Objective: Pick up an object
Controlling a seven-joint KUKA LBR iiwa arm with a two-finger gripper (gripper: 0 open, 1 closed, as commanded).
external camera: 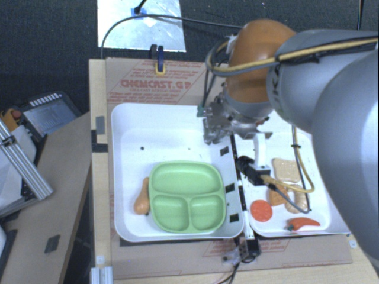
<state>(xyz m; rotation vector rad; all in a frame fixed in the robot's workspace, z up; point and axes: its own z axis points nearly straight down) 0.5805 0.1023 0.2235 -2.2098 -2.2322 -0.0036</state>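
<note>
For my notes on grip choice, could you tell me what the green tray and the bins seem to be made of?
The green tray looks like moulded plastic with a matte finish: even pale colour, rounded compartments and only soft highlights. The bins, left and right, look like thin, smooth white plastic with a slight sheen and rounded corners, though the exact material can't be settled from this view.

Tray (pixel 187 195) in left bin (pixel 127 135)

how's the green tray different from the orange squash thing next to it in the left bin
The green tray is broad, flat and split into three compartments; the orange squash is narrow, solid and pear-shaped. The tray fills much of the left bin's near half, while the squash takes a thin strip along the tray's left edge. Both lie in the same bin, close together.
</note>
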